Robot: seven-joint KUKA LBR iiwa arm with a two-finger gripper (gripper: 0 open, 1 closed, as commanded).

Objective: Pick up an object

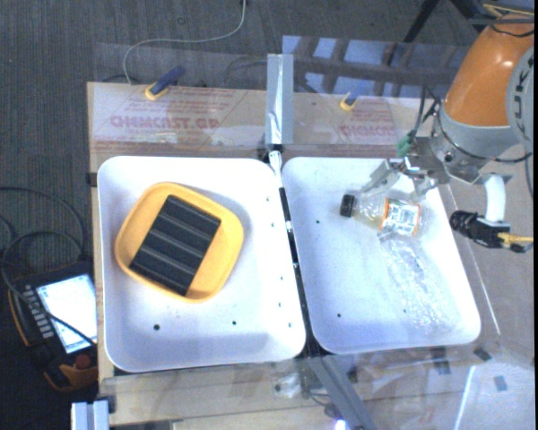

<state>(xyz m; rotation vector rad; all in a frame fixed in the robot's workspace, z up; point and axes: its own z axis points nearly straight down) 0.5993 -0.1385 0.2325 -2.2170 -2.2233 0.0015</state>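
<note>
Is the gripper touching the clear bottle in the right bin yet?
Cannot tell. In the camera view the gripper overlaps the upper edge of the clear bottle in the right bin, but the slanted angle shows neither contact nor a gap plainly.

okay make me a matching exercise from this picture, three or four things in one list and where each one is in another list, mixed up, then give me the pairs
Things:
1. yellow dish with black ridged insert
2. clear bottle with black cap
3. gripper
4. yellow clamp

Places:
A. lying in the right bin
B. on the board's far edge, behind the left bin
C. in the left bin
D. over the right bin's far side, just above the bottle

Pairs: 1-C, 2-A, 3-D, 4-B
</note>
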